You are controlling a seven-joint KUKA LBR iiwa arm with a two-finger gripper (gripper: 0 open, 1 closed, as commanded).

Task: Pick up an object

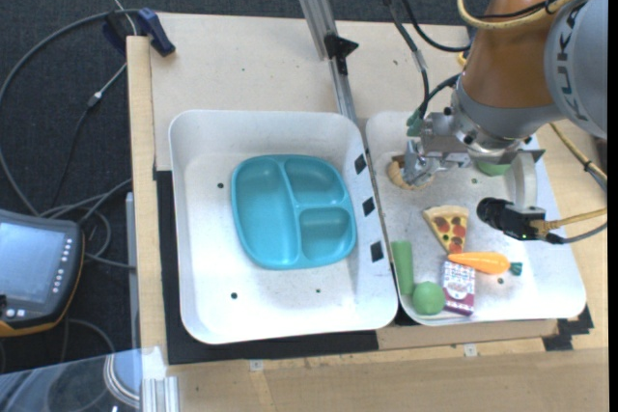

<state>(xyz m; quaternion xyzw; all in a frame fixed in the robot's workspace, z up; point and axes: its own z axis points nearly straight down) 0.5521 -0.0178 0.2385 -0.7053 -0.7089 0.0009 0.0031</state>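
Nearest me, at the front of the right-hand shallow white bin (565, 285), a small red and purple carton (460, 289) lies touching a round green ball-shaped toy (428, 297), both on the near side of the yellow toy pizza slice (447, 229). An orange toy carrot (480, 260) lies between the carton and the pizza slice, and a short green stick-shaped piece (402, 258) sits just left of the slice as I look. Beyond the slice, toward the bin's far left corner, a small tan round piece (396, 173) lies just beside the gripper (417, 167), which hangs low over the bin floor. How the jaws stand I cannot tell from here. Well left of the slice, a teal divided plastic plate (290, 212) lies in the other bin.

This looks to me like the reach-down step, with the tan piece the likely target. The next move calls for centring the jaws over it, close to the bin wall, then closing and lifting straight up
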